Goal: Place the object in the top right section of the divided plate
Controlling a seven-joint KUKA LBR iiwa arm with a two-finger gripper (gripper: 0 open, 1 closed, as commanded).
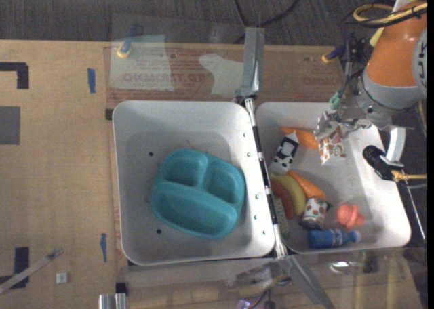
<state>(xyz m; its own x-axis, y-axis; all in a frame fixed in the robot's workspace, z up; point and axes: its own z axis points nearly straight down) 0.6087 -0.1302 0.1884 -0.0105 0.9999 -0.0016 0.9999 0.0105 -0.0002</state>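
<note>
The teal divided plate [196, 192] lies in the left bin [135, 131], with one large section at the front and two smaller ones behind. Over the back of the right bin [386, 233] my gripper [333, 128] points down. It is shut on a small white and red-brown packet [331, 148], which hangs between the fingers just above the bin floor. The grey wrist with its orange band [397, 50] rises to the upper right.
The right bin also holds a black-and-white cow toy [285, 154], an orange carrot [304, 137], a banana [293, 192], a small can [313, 211], a pink toy [349, 215] and a blue bottle [332, 238]. A metal divider [261, 172] separates the two bins.
</note>
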